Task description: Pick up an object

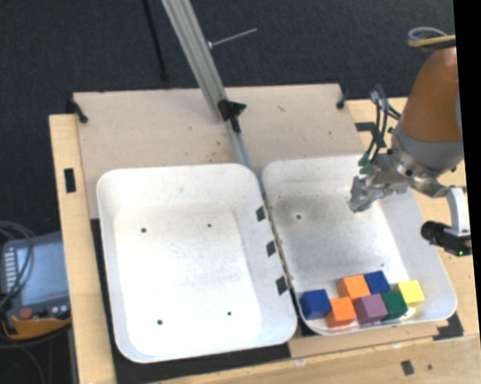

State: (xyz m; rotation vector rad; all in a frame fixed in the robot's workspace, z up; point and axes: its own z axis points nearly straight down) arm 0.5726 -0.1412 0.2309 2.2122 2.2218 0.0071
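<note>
You see the coloured blocks (361, 297) clustered at the lower edge of the right bin (328, 246), lower right of the frame. The gripper (362, 196) hangs well apart from them, above, in the bin's upper right; whether it grips anything you cannot tell.

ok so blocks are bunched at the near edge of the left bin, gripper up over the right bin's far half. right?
Wrong bin: in the camera view the blocks are bunched at the near edge of the right bin. The gripper is over that bin's far half, as you said.
</note>
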